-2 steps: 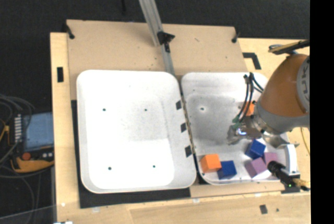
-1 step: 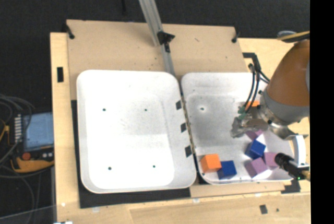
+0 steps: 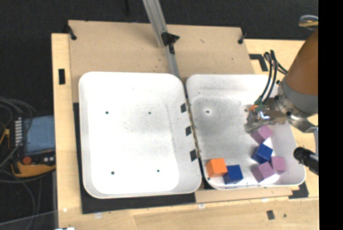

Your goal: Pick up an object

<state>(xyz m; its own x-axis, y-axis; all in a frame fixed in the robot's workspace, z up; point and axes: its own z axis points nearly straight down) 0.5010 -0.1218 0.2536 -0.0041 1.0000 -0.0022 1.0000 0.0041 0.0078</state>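
**A:** Where is the arm in the picture?

**B:** It comes in from the right edge. The gripper (image 3: 261, 118) hangs over the right part of the right bin (image 3: 225, 89), a little right of the frame's centre and slightly below mid-height. Cables run up from it toward the orange band (image 3: 305, 65) at the right edge.

**A:** Is it holding anything?

**B:** I cannot tell whether it is apart or together; the tip is a small blur of metal seen from above. Nothing shows clamped in it.

**A:** And the blocks?

**B:** They are all gathered in the lower right of the frame, in the lower part of that same bin. A light purple block (image 3: 265, 132) lies just below the gripper, so close that I cannot say if they touch. Below that sits a blue block (image 3: 262, 153), and further down two more purple blocks (image 3: 271, 168) close together against the bin's lower rim. To the left of those, an orange block (image 3: 216, 167) and a second blue block (image 3: 233, 173) lie side by side, touching or nearly so, near the bin's lower left corner.

**A:** What about the other bin?

**B:** The left bin (image 3: 134, 127) fills the middle left of the frame, its white floor showing a few dark dots. Both bins rest on a tan bench (image 3: 155, 41).
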